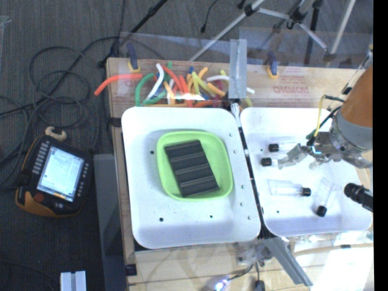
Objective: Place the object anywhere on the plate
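Observation:
A lime green plate (225, 162) lies in the middle of the left white bin (139, 180). A dark grey ribbed block (191, 168) rests flat on the plate and covers most of its centre. My gripper (301, 153) hangs low over the right bin (291, 223), near its middle and well apart from the plate. Several clear vials with black caps lie around it: one (273, 147) and another (265, 161) just to its left, and a third (290, 190) in front of it.
A fourth vial (324, 200) lies toward the right bin's front right. A raised divider (245, 162) separates the two bins. Coloured tubes (176, 85) are heaped on the bench behind the left bin. A teach pendant (53, 174) sits on the floor at left.

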`<state>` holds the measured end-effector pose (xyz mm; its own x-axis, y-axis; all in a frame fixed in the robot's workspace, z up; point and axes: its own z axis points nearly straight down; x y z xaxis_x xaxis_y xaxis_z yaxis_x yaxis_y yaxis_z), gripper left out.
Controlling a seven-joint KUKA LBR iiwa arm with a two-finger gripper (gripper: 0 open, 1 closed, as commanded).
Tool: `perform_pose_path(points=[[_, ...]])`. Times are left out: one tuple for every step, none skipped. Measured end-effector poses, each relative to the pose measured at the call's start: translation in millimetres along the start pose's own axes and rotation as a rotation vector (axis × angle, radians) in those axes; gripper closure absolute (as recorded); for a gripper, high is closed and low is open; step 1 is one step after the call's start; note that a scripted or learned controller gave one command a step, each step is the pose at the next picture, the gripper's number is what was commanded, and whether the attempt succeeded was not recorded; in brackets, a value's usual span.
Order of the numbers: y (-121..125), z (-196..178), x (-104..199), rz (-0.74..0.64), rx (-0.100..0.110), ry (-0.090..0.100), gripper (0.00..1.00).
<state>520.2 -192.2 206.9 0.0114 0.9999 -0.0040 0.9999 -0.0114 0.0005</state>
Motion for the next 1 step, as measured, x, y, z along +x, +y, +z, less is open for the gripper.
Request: perform_pose_path(points=[[0.0, 0.0, 0.0, 0.0, 0.0, 0.0, 0.0]])
